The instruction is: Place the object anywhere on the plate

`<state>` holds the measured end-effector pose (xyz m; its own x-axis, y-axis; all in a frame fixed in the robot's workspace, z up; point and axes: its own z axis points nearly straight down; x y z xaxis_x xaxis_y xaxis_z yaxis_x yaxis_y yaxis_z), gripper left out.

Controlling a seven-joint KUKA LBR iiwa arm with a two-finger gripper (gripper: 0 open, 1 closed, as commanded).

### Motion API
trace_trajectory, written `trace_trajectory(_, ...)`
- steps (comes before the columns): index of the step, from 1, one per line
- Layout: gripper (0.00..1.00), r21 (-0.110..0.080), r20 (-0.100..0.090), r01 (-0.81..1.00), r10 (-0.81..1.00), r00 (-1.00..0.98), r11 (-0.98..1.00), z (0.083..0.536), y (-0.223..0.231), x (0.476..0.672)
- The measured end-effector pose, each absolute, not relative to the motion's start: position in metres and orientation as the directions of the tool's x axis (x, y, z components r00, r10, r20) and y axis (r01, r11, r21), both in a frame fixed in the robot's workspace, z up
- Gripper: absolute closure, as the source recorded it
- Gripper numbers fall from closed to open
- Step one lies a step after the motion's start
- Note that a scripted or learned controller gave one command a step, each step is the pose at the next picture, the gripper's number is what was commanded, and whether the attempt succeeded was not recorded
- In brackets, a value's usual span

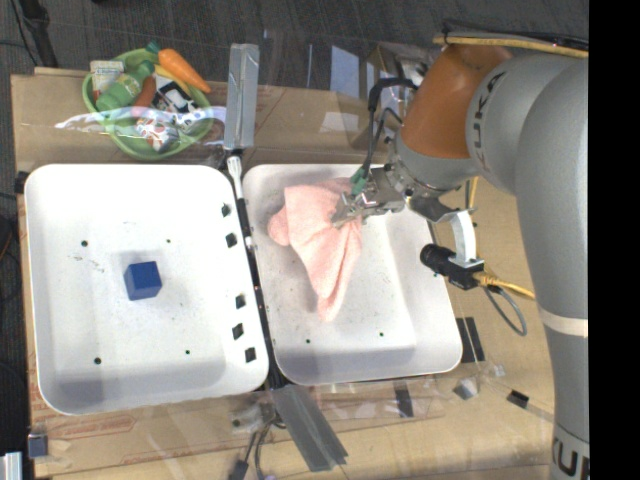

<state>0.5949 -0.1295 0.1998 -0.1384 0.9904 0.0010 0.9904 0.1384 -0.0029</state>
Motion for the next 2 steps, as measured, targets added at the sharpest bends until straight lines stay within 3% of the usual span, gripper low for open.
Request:
trace_trajectory(1, 1.00, -0.002, 0.001, 0.989, 0.989, -0.146, 0.146, 0.231, -0.129, 0.595)
trace_trajectory(2, 1.00, -0.003, 0.002, 0.850, 0.850, -0.526, 0.526, 0.221, -0.077, 0.601)
